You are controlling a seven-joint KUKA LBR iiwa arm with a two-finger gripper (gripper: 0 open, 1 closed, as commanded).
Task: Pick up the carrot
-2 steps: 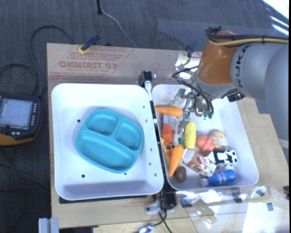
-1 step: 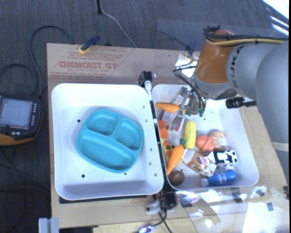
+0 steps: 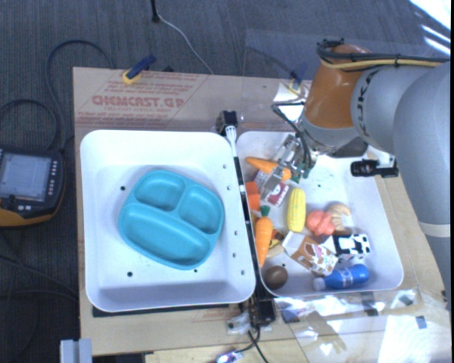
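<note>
Camera view: my claw (image 3: 293,159) hangs over the upper left part of the right bin (image 3: 378,203), low among the toys; whether it is open or closed I cannot tell, since its tip merges with the clutter beneath it. The carrot (image 3: 263,235) lies against the left wall of that same bin, below and a little to the left of my claw in this view, that is, nearer the camera and nearer the divider between the two bins; its long axis runs roughly along that wall, the thick end up and the taper pointing down toward the brown round toy (image 3: 275,277). Between claw and carrot lies a small red-and-white packet (image 3: 273,193); the corn cob (image 3: 296,209) stands just to the right of the carrot, parallel to it; a second orange piece (image 3: 262,164), slimmer and lying crosswise, sits just beside my claw and could be mistaken for the target. The relation that I judge governs the coming move: the carrot is offset from my claw toward the near left, so I must travel along the wall, then close across its short width, not along its length. The left bin (image 3: 106,172) holds a blue divided plate (image 3: 172,218); both bins rest on the bench (image 3: 136,104).
</note>
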